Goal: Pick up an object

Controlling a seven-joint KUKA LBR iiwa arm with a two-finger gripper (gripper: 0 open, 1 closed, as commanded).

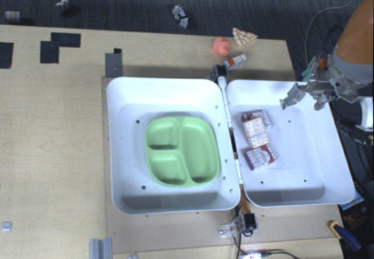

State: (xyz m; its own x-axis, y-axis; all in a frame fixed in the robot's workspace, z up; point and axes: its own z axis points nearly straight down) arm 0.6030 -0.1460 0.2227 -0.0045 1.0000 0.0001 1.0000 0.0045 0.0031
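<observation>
Two red-and-white packets lie in the right bin [327, 152], one [256, 125] above the other [260, 156], left of the bin's middle. A green divided plate [181, 149] sits in the left bin [125, 135]. My gripper [305, 100] hangs over the right bin's upper right corner, up and to the right of the packets and apart from them. Its fingers are spread open with nothing between them.
A pink ball [221, 46], a pizza-slice toy [244, 36] and a small tube [234, 62] lie on the bench just beyond the bins. Small clips stand at the ridge where the bins meet. Bare wooden bench stretches to the left. Cables hang at the right.
</observation>
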